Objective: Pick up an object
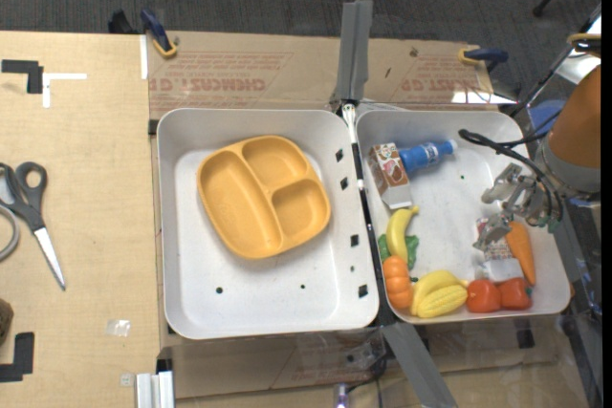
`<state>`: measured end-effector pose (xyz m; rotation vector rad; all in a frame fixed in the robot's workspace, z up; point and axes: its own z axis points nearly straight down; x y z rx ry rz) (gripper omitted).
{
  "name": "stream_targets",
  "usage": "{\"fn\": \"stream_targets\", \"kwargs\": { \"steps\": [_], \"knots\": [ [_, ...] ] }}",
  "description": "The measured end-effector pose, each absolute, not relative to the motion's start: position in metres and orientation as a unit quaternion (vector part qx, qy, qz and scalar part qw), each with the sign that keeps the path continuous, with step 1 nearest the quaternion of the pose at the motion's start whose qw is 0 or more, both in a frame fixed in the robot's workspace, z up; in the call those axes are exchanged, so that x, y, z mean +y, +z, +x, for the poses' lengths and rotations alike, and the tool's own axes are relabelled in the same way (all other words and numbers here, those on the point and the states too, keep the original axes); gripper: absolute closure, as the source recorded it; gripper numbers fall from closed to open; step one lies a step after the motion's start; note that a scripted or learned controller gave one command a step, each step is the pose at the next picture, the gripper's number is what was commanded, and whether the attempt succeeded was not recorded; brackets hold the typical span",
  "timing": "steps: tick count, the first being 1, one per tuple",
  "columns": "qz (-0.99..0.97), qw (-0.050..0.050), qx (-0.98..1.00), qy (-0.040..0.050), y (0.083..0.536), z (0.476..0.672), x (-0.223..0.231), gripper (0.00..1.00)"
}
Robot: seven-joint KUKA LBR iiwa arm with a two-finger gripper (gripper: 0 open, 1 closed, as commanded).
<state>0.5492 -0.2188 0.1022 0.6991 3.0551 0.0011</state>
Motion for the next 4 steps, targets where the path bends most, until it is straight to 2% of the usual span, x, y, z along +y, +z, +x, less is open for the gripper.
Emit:
{"fn": "stream_targets", "kwargs": {
  "steps": [1,2,3,4],
  "knots": [
    [0.270,0.001,0.963,0.0002,0.093,0.537,-0.220,0.00],
    [0.268,0.006,0.963,0.0002,0.104,0.540,-0.219,1.00],
    [0.325,0.002,0.946,-0.0002,0.216,0.547,-0.179,1.00],
    [0.120,0.001,0.993,0.0002,0.092,0.487,-0.195,1.00]
  ]
}}
